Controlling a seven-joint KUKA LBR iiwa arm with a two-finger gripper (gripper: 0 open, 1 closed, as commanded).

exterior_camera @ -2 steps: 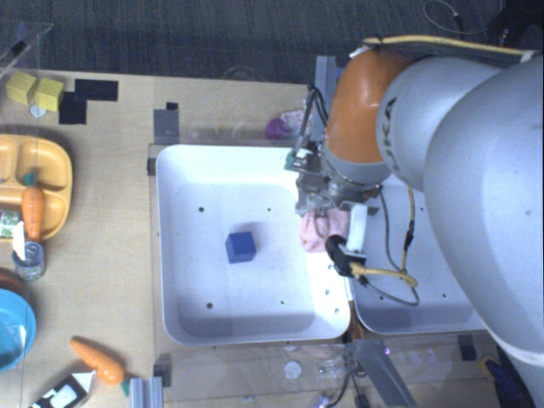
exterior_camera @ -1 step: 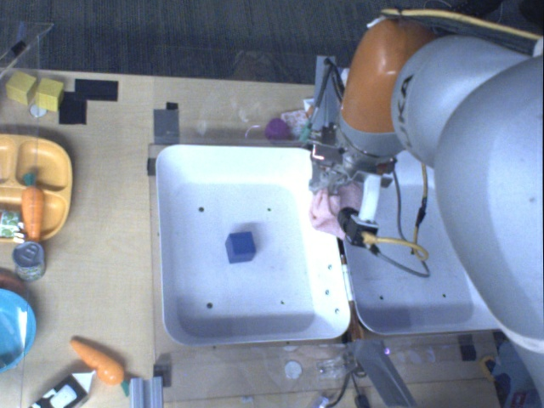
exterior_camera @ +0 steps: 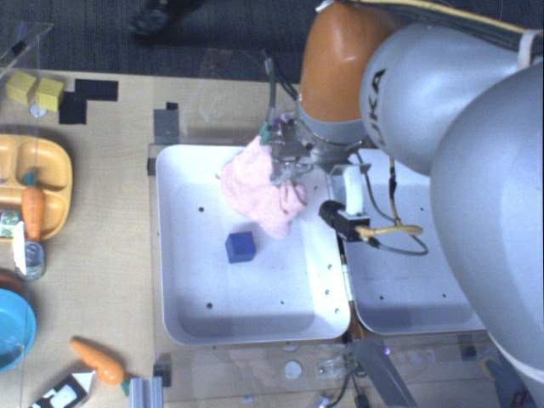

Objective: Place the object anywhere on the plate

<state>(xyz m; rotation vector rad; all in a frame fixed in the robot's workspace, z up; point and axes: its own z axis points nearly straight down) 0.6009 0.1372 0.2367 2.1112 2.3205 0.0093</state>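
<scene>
Wooden bench [exterior_camera: 102, 313] with two shallow white bins side by side, and the big grey arm coming in from the right, orange band parked above the left bin [exterior_camera: 183, 313]. From the overhead camera, the gripper [exterior_camera: 285, 164] sits over the upper right part of that bin with a pink cloth [exterior_camera: 255, 189] bunched right under it, part of it draping down toward the bin floor, so it looks pinched and lifted by the fingers rather than just lying there. A blue cube [exterior_camera: 240, 246] sits loose on the bin floor just below the cloth. Off to the left there's a yellow divided plate [exterior_camera: 53, 155] with a carrot [exterior_camera: 32, 213] on it, well apart from the cloth, so my guess is a long carry is left.
</scene>
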